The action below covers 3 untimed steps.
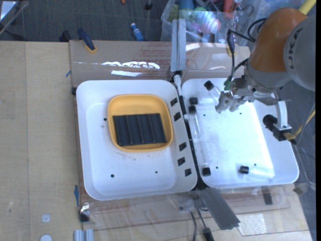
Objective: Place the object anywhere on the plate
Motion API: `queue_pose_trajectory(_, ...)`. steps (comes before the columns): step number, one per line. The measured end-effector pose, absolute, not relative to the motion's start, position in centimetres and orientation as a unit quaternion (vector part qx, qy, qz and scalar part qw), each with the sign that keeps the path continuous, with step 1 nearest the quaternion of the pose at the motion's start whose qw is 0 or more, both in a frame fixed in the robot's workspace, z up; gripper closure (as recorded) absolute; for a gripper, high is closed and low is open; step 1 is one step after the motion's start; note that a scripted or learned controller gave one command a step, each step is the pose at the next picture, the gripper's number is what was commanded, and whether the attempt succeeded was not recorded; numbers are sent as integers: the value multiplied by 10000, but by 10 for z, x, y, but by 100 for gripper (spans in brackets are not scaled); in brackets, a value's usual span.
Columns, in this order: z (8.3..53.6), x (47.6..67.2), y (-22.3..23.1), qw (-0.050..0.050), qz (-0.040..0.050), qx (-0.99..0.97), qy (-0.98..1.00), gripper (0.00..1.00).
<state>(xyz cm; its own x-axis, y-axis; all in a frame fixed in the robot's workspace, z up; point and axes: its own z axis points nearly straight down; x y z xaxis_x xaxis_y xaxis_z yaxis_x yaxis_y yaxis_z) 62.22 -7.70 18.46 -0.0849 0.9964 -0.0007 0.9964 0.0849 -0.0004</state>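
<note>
The dark ridged block (139, 128) is lying flat on the yellow plate (116, 106) in the left bin (100, 174). The gripper (224, 103) is hanging over the right bin (235, 139), well apart from it; I cannot tell whether it is spread or closed. By my judgement the arm is needing only to keep clear of the plate.

Both bins are plain white, the left bin (95, 179) and the right bin (281, 177). The plate (114, 106) in the left one is yellow-orange, and the ridged block (139, 129) on it is dark grey, nearly black, with lengthwise stripes. The arm (306, 49) is grey with an orange band (275, 36). The counter (35, 134) is light tan wood.
</note>
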Motion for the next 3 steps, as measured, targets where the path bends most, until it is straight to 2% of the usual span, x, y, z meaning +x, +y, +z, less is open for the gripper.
queue_pose_trajectory(1, 240, 645, -60, 21, 10, 5741, 8188, 100)
queue_pose_trajectory(2, 185, 632, -71, -9, 3, 4855, 8742, 100)
queue_pose_trajectory(3, 275, 651, -43, 28, 13, 4120, 9112, 100)
